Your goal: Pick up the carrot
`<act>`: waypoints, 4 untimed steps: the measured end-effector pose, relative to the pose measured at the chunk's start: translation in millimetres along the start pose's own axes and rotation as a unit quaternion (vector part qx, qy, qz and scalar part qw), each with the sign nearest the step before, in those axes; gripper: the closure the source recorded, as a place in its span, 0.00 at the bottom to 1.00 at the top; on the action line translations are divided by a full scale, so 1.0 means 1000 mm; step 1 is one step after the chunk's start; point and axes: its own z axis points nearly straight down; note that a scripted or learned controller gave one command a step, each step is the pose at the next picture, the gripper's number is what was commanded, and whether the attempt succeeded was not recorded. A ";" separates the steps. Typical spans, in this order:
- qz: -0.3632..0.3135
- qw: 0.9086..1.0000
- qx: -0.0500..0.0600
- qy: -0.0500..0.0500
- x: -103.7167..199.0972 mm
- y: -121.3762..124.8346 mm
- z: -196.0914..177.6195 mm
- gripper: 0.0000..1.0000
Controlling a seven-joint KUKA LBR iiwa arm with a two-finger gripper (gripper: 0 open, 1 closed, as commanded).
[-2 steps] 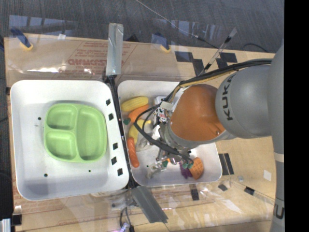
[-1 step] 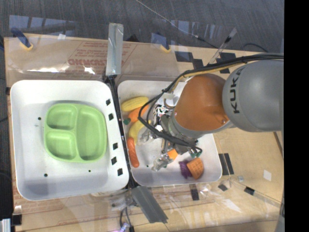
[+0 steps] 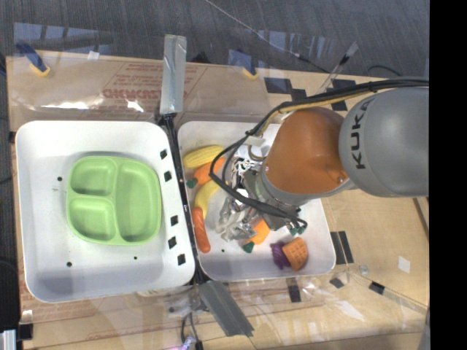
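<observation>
In the right bin (image 3: 321,224), a short orange piece with a green end (image 3: 258,232) looks like the carrot. It lies near the bin's middle, partly hidden under the wrist. My gripper (image 3: 233,221) is low in the bin, just left of that piece and touching or nearly touching it. The grey arm with its orange band (image 3: 306,155) covers much of the bin's upper right. I see nothing clearly held.
A long orange-red piece (image 3: 200,229) lies along the right bin's left wall. Two yellow pieces (image 3: 203,155) (image 3: 207,193) sit above it. A purple and orange toy (image 3: 290,254) lies near the front wall. The left bin (image 3: 36,195) holds a green divided plate (image 3: 114,199).
</observation>
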 end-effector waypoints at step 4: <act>-0.122 0.993 -0.005 0.005 0.042 -0.051 -0.042 0.00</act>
